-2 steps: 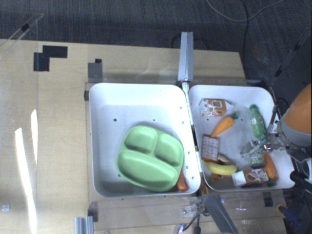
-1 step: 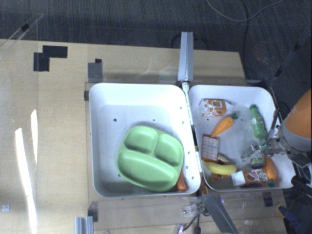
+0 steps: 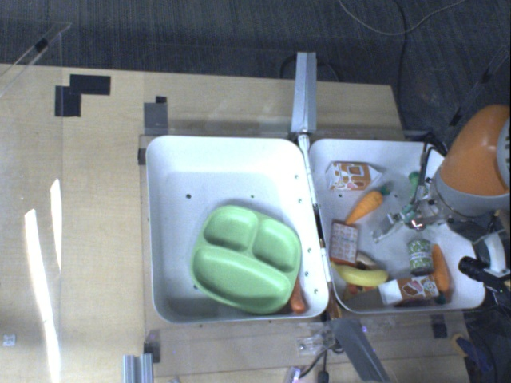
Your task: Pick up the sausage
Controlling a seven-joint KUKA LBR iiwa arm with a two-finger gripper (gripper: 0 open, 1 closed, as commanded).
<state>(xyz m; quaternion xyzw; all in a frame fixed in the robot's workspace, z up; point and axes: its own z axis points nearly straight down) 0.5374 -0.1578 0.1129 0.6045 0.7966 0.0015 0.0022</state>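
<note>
1. Orange and slim, the sausage [image 3: 440, 268] lies in the right bin [image 3: 397, 152], near its right wall and towards the front, its length running roughly front to back.
2. Just to its left we see a small can [image 3: 421, 255], close enough that we cannot tell whether the two touch.
3. At the sausage's front end lies a brown box [image 3: 415, 290] with a white end, on its side along the bin's front wall.
4. The gripper [image 3: 407, 216] hangs above the middle of the right bin, behind the can and apart from the sausage. It is a tangle of metal at this slant, so we cannot tell how far open it is, and we see nothing in its hold.
5. The arm [image 3: 477, 166], with its orange band, comes in over the bin's right edge.
6. Further left in the same bin we see a banana [image 3: 361, 276] at the front, a dark red packet [image 3: 345, 242] behind it, a carrot [image 3: 365, 206] lying at a slant, and a white and orange carton [image 3: 351, 175] at the back.
7. The left bin [image 3: 200, 166] holds a green divided plate [image 3: 246, 258], with a reddish-orange piece [image 3: 297, 300] tucked at the plate's front right edge.
8. Both bins sit on a pale bench [image 3: 80, 214].
</note>
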